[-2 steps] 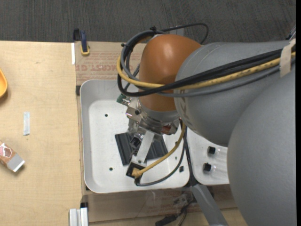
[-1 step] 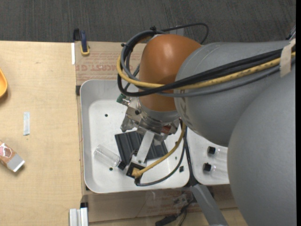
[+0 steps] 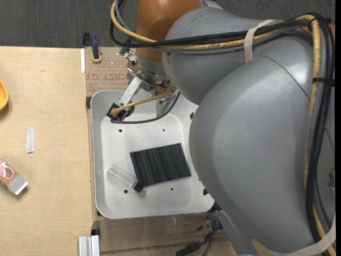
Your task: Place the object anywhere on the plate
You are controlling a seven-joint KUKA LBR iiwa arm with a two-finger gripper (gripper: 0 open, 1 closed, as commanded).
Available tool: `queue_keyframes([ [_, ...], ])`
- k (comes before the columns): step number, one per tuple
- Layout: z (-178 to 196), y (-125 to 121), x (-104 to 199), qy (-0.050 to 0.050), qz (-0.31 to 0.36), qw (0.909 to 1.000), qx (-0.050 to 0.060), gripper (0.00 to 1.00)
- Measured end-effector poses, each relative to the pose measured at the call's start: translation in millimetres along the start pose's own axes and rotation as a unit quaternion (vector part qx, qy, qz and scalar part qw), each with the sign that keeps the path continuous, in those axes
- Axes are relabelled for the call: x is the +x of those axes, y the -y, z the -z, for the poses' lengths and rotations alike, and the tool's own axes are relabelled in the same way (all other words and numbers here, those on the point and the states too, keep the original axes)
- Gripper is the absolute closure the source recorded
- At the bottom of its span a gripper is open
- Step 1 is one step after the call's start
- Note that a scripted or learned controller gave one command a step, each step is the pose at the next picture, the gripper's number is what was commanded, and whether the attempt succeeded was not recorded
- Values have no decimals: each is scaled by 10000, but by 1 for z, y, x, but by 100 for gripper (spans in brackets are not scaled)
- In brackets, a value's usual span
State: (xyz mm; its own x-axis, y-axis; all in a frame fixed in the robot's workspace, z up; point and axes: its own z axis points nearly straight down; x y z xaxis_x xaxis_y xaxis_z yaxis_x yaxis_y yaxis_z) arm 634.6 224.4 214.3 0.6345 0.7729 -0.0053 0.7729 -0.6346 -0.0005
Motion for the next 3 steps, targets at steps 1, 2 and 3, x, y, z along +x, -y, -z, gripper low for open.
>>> queue_keyframes([
  [1,7,0,-1,34,19,10000,9,100],
  [2,9,34,-56,-1,-538,9986,9,100],
  [3,31,79,-60,0,778,9970,8,100],
])
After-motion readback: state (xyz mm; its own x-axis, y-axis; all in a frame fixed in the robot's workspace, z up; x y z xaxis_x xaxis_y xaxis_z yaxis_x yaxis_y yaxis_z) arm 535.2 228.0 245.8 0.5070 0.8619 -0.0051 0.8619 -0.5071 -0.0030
